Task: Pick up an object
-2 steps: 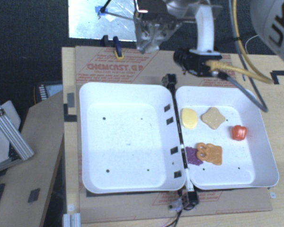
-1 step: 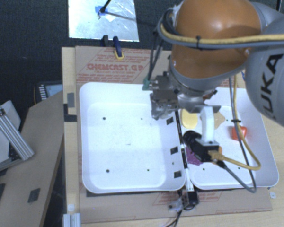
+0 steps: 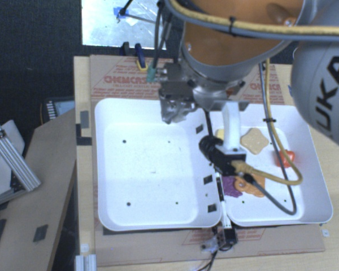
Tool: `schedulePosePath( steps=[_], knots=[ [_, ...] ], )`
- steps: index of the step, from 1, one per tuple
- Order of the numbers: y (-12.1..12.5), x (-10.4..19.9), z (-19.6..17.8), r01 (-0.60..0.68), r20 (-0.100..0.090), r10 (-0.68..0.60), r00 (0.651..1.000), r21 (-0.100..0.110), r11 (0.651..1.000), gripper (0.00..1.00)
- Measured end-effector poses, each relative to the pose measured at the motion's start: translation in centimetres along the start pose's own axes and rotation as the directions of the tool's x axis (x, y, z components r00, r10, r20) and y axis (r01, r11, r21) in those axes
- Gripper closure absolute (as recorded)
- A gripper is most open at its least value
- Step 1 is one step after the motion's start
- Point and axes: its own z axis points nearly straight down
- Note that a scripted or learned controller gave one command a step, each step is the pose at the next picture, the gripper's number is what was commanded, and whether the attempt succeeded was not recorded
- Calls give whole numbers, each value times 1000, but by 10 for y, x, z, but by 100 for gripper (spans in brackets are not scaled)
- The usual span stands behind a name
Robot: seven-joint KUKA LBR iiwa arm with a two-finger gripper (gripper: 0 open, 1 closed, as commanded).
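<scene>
My gripper [image 3: 173, 110] hangs over the far right corner of the left bin [image 3: 107, 151], close to the divider between the bins. Nothing can be seen in its grasp. In the right bin [image 3: 313, 205] lie a tan toast-shaped piece [image 3: 254, 141], a small red and orange item [image 3: 284, 158], a purple item [image 3: 232, 186] next to an orange one [image 3: 255, 186], and a small yellow piece [image 3: 219, 134] near the divider. The arm's wrist covers the far part of the right bin.
Both bins rest on a cardboard sheet [image 3: 118, 78] on the bench. A blue-handled clamp [image 3: 139, 54] sits at the cardboard's far edge. Metal framing [image 3: 8, 157] stands off the bench to the left.
</scene>
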Motion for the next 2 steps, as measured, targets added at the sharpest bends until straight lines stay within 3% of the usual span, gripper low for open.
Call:
schedulePosePath(
  steps=[1, 2],
  knots=[
    [0, -3, 3, -5, 4, 5, 1000, 5, 1000, 0],
    [9, -76, -81, -15, 3, 15, 1000, -5, 1000, 0]
  ],
)
